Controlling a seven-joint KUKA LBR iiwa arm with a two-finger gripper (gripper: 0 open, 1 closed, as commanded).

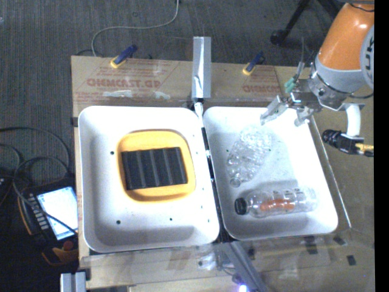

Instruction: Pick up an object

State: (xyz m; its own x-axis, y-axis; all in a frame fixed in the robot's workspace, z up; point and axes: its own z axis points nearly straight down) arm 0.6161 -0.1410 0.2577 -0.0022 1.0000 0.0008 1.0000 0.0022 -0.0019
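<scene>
Clear bottle (276, 202) lies below open, empty tool (284, 109).

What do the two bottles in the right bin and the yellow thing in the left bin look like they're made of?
Both bottles look like clear thin plastic: the knobbly bottle shows white glints and the bin through it; the capped bottle has a dark cap and orange inside. The yellow tray looks like matte plastic or foam, with dark ribbed slats at its middle; hard to say which.
</scene>
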